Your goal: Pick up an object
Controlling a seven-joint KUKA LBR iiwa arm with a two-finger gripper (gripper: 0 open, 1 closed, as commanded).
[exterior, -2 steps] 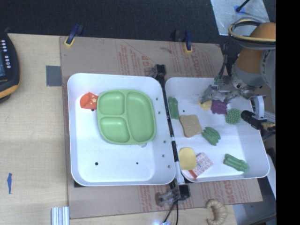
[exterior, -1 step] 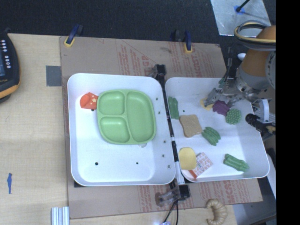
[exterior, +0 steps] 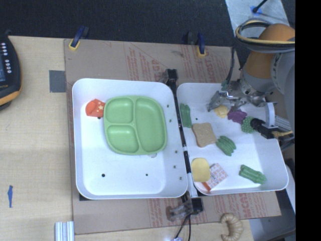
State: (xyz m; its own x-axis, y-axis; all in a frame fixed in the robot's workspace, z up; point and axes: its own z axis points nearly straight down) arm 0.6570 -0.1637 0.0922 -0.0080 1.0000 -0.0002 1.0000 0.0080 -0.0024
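Nearest the camera, a curled tan object [exterior: 231, 226] lies on the cardboard [exterior: 120, 59] below the bins. Just above it, in the right bin [exterior: 273, 177], a yellow block [exterior: 200, 169] rests at the near left corner, touching a small red-and-white packet [exterior: 215, 175]. A green toy vegetable [exterior: 252, 174] lies near the bin's near right side. Further in, a tan slice of toy bread [exterior: 203, 133] sits beside another green vegetable [exterior: 226, 145], and a long green piece [exterior: 185, 115] lies along the left wall.

In the left bin [exterior: 88, 169], a green divided plate [exterior: 135, 124] fills the middle, with a red toy [exterior: 94, 108] touching its far left edge.

At the far side of the right bin the gripper [exterior: 224, 103] hangs low, its metal fingers [exterior: 214, 103] spread apart with nothing between them. A small yellow object [exterior: 221, 111] lies just below the fingertips; whether they touch it is hard to judge at this slant. A purple toy [exterior: 236, 115] and a spiky green ball [exterior: 247, 125] sit just beside it, toward the arm [exterior: 263, 54].

At the far left, a black and orange handset [exterior: 7, 69] rests on the bench [exterior: 30, 144].
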